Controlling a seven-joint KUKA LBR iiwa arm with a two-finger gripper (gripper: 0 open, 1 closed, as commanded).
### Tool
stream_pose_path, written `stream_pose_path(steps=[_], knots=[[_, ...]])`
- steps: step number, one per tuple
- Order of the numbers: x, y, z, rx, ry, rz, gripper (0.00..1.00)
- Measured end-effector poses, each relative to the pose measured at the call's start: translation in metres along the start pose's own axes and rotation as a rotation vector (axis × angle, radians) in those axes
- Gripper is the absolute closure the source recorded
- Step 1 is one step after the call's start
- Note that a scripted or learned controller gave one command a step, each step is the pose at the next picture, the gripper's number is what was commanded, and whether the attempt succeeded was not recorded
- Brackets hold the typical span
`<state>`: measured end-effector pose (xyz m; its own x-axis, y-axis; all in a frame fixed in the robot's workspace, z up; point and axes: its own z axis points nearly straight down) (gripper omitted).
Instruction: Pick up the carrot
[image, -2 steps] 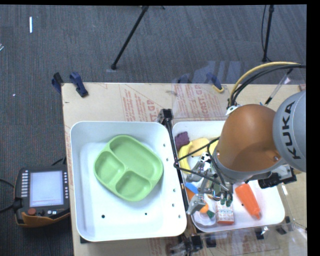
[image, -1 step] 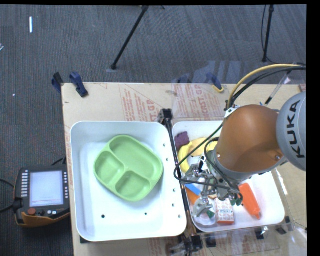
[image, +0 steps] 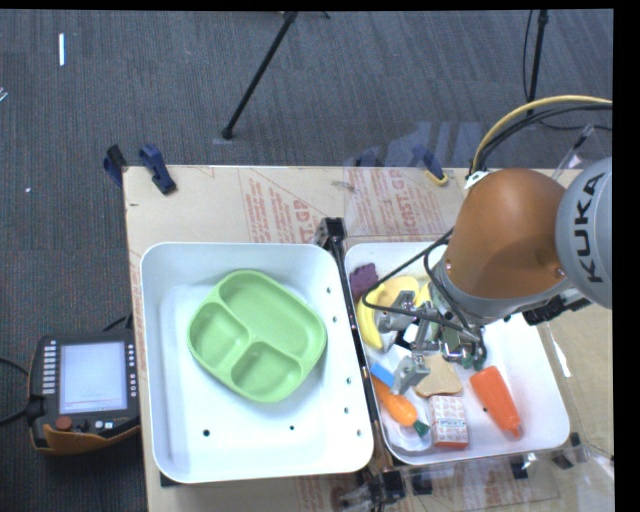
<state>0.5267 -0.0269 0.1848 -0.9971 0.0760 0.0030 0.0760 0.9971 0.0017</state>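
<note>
The bench (image: 250, 200) carries 2 white bins. The left bin (image: 165, 400) holds a green plate (image: 257, 335) with 3 compartments. The arm (image: 510, 245) hangs over the right bin (image: 545, 400), its claw (image: 425, 362) low among the food there. How far the claw is open cannot be told, nor whether it grips anything. The carrot (image: 496, 400) lies in the right bin just right of the claw, apart from it. A red-and-white box (image: 449, 420) sits near the front wall, left of the carrot.
</note>
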Motion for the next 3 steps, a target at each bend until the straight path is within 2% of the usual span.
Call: stream_pose_path(steps=[1,2,3], knots=[[0.051,-0.002,0.001,0.000,0.004,0.151,0.00],[0.051,0.008,0.001,0.001,0.002,0.338,0.00],[0.048,-0.057,0.055,0.002,0.006,0.650,0.00]])
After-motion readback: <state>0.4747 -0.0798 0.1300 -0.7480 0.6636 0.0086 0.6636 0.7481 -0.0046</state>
